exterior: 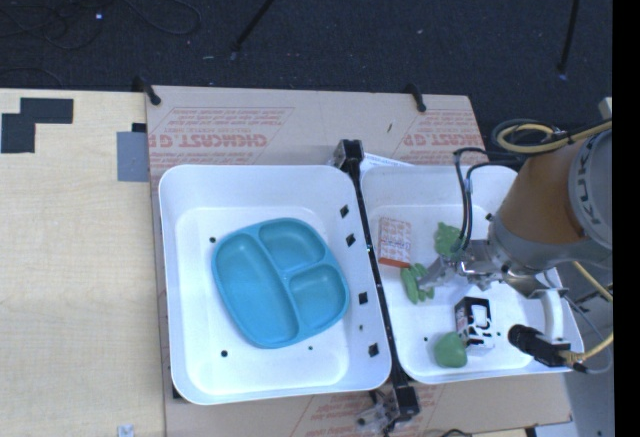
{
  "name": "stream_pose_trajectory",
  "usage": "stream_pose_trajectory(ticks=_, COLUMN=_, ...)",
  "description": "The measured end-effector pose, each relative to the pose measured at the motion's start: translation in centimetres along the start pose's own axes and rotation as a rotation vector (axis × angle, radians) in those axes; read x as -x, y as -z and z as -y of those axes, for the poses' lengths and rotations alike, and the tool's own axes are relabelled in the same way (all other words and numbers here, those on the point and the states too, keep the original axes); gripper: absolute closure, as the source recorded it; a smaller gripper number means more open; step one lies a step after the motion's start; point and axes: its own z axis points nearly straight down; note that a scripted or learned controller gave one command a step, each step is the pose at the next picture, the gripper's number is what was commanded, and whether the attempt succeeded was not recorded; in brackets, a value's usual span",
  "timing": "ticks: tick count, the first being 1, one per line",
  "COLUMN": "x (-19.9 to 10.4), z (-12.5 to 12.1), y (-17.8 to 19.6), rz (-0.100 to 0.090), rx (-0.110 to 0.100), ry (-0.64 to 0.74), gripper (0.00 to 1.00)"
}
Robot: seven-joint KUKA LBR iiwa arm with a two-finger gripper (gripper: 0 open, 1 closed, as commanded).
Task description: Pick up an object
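Bench: cardboard sheet (250, 130) under two white bins.
Left bin (185, 225): blue plate (278, 280), bare rim around.
Gripper (432, 275): right bin (420, 187), finger state unclear.

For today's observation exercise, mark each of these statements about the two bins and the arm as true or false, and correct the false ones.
1. The blue divided plate lies in the left bin. True.
2. The plate has two compartments. False: it has three.
3. The gripper is over the right bin. True.
4. The white card with red print lies on the plate. False: it lies in the right bin, near the divider.
5. A green round object sits near the right bin's front edge. True.
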Motion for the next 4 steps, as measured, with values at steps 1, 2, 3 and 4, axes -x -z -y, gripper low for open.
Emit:
stream_pose_trajectory(ticks=1, x=0.0, z=-0.3, y=1.3, rz=-0.002, rx=0.01, ry=-0.004, gripper=1.0)
stream_pose_trajectory(ticks=2, x=-0.2, z=-0.5, y=7.6, rz=0.006, rx=-0.002, ry=0.0, gripper=1.0)
stream_pose_trajectory(ticks=3, x=0.2, z=0.3, y=13.2, rz=0.006, rx=-0.002, ry=0.0, gripper=1.0)
stream_pose_trajectory(ticks=4, x=0.3, z=0.3, y=15.0, rz=0.005, rx=-0.004, ry=0.0, gripper=1.0)
